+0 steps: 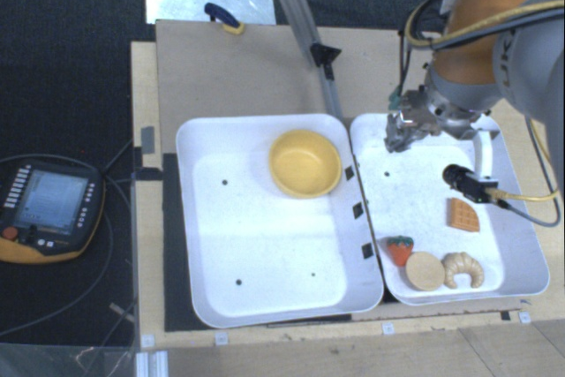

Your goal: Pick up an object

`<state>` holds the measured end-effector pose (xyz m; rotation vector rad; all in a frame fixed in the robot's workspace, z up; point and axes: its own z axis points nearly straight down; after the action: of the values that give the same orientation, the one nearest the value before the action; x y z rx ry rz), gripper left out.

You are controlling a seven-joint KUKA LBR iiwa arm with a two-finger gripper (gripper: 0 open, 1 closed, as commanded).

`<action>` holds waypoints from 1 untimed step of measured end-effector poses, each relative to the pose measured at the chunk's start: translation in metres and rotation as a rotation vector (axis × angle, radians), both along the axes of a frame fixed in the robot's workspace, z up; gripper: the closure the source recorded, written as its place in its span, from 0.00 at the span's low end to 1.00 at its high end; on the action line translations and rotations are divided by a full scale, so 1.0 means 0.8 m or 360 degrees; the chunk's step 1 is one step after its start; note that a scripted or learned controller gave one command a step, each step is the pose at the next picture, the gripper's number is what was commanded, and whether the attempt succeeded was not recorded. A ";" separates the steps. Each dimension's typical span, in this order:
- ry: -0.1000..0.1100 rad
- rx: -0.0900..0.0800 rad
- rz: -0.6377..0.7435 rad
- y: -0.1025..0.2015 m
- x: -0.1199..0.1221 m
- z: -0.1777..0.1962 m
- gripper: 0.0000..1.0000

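Risk lies in aim: the end effector, its opening impossible to judge, hangs over the right bin's bare far-left corner, while waffle, croissant, round cracker and strawberry crowd the near edge.

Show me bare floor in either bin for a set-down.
Left bin: all floor below and left of the yellow bowl. Right bin: the middle strip between the gripper and the near-edge cluster: strawberry, round biscuit, croissant, waffle.

Left bin open except yellow bowl.
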<state>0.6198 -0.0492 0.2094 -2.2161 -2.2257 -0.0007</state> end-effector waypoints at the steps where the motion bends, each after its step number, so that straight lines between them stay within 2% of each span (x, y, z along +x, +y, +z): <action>1: -0.0001 0.0000 0.0001 0.072 -0.009 -0.003 1.00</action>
<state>0.6130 0.0086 0.2066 -2.2158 -2.2265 -0.0016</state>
